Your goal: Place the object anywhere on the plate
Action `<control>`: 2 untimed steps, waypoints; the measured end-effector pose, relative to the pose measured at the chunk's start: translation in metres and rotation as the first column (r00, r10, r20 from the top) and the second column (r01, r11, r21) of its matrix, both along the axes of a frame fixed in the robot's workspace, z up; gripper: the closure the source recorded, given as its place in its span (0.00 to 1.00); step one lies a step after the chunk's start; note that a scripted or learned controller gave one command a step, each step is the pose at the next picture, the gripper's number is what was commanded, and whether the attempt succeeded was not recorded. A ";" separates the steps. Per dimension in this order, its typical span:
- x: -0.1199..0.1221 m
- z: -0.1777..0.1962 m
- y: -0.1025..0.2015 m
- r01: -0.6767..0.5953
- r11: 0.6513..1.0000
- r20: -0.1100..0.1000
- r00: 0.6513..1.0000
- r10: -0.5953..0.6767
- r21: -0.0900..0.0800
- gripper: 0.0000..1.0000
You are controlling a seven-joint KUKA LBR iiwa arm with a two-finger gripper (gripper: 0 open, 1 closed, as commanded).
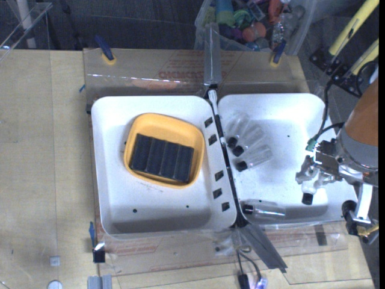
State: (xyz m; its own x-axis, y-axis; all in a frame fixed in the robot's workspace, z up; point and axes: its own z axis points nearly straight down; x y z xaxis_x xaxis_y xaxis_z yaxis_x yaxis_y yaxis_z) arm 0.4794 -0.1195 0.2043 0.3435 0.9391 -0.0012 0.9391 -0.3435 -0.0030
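Starting at the near wall of the right-hand shallow white bin (271,99): a clear plastic vial with a black cap (264,210) lies flat against it. Its long axis runs left-right along the wall, with the cap apparently at the divider end.

The two-finger gripper (308,188) hangs over the same bin, right of the vial and apart from it. Whether the claw is open or closed, I cannot tell. I see nothing clearly held in it.

Further back, a loose cluster of similar clear vials (254,155) sits just beside the divider. They lie slantwise, black caps toward the divider and bodies running up and to the right. I'd take one of these vials as your task object, since all of them are still in the right bin.

Handling guess:
- Light, rigid and smooth, so it will roll and slip.
- Grip across the barrel at mid-length, square to the long axis, not at the cap.
- The near-wall vial leaves little room on the wall side.
- The cluster vials touch, so a neighbour may get nudged.

In the left-hand white bin (108,161) the yellow rounded-square plate (162,120) already carries a dark ribbed rectangular slab (163,157), with its ribs running near-far. Only the rim is left bare.

A clear tub of coloured toys (252,8) sits behind the bins.
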 end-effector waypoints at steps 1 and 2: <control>-0.001 -0.017 -0.010 -0.186 0.983 -0.002 0.983 0.186 0.004 1.00; -0.001 -0.042 -0.029 -0.315 0.949 0.000 0.949 0.315 0.004 1.00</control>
State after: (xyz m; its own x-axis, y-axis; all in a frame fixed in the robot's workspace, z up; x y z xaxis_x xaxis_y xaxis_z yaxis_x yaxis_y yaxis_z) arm 0.4787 -0.1481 0.1628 0.0298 0.9996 0.0025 0.9995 -0.0298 -0.0046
